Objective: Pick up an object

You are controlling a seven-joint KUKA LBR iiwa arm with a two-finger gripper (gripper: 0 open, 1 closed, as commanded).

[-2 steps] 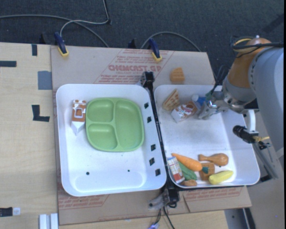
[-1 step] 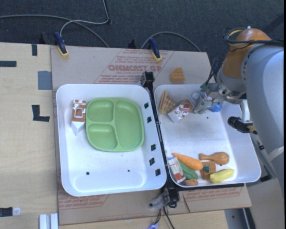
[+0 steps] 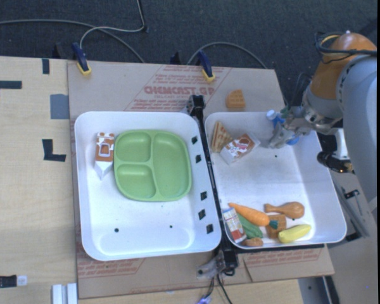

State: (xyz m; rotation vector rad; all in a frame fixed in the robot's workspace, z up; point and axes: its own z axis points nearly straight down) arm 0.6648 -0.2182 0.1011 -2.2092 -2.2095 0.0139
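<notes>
My gripper [image 3: 280, 135] hangs over the far right corner of the right bin [image 3: 316, 189], its fingers pointing down to the left; nothing shows between them. To its left in that bin lie a waffle wedge [image 3: 220, 135] and a white and red packet [image 3: 239, 148]. Along the bin's near edge sit a carrot [image 3: 249, 215], a brown drumstick [image 3: 286, 209], a yellow lemon-like piece [image 3: 294, 233] and a small packet [image 3: 232, 224]. The left bin [image 3: 95, 227] holds a green divided plate [image 3: 153, 164] and a small carton [image 3: 104, 153].
A waffle-like piece [image 3: 235, 99] lies on the cardboard beyond the right bin. Clamps [image 3: 82, 61] and cables sit at the bench's far edge. The arm's orange band [image 3: 346, 46] stands at the right.
</notes>
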